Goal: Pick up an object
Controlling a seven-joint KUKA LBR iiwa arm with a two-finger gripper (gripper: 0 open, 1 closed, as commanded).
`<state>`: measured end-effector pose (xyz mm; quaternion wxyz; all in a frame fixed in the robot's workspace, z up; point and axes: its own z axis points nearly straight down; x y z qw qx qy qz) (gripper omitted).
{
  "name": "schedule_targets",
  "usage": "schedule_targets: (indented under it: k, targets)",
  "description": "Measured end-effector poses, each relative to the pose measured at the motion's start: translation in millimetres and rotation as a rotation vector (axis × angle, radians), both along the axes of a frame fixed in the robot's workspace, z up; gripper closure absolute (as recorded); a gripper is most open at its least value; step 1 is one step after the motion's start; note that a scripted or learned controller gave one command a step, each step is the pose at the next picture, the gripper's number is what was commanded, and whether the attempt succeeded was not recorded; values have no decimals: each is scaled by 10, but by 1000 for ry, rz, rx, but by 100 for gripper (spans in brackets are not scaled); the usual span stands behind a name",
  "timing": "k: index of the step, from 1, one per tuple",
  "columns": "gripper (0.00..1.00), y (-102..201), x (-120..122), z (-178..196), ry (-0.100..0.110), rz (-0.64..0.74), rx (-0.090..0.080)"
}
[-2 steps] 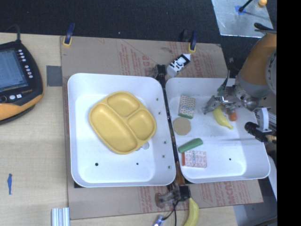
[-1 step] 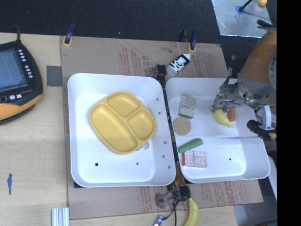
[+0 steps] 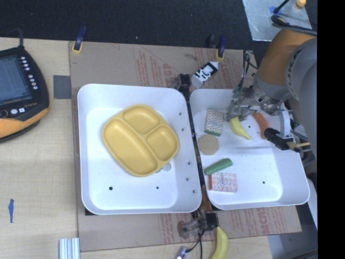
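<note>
The right bin (image 3: 269, 190) holds several small items. A yellow toy banana (image 3: 240, 128) lies near its back, with an orange carrot-like piece (image 3: 261, 123) just to its right. A green-and-white patterned packet (image 3: 214, 121), a tan round disc (image 3: 208, 143), a green pickle-shaped piece (image 3: 218, 165) and a red-and-white packet (image 3: 222, 182) lie along the bin's left side. My gripper (image 3: 237, 110) hangs at the back of the right bin, directly over the upper end of the banana. The grey arm (image 3: 291, 63) comes in from the right.
The left bin (image 3: 97, 193) holds a yellow divided plate (image 3: 141, 139). A black-and-white object (image 3: 204, 73) lies behind the bins. Another banana (image 3: 220, 244) lies on the cardboard in front. A teach pendant (image 3: 19, 93) rests at far left.
</note>
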<state>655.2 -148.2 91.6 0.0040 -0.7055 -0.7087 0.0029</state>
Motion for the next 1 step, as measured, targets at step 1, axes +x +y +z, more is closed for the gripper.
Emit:
schedule_targets:
  k: [1]
  targets:
    - [100,772,16,1014,-9,0,0]
